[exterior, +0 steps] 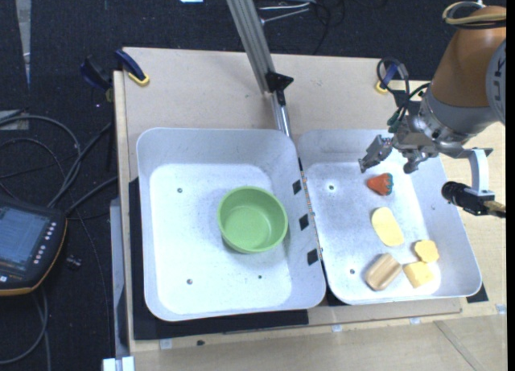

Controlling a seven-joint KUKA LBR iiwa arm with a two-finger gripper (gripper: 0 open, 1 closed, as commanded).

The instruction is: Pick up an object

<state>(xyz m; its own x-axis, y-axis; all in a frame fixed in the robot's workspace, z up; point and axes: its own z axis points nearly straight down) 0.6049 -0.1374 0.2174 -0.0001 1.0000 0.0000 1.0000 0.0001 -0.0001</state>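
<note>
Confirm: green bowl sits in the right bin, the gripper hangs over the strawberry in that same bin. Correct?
One thing is off. In the camera view the green bowl sits in the left bin, not the right one. The rest holds: the gripper hangs over the strawberry in the right bin.

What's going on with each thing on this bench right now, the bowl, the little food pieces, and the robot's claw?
Green bowl: upright in the left bin, nothing visible inside.
Strawberry: lying in the right bin, just below the gripper.
Yellow oval piece: lying flat.
Tan roll: lying on its side.
Two yellow chunks: resting close together.
Gripper: fingers spread, holding nothing.
</note>
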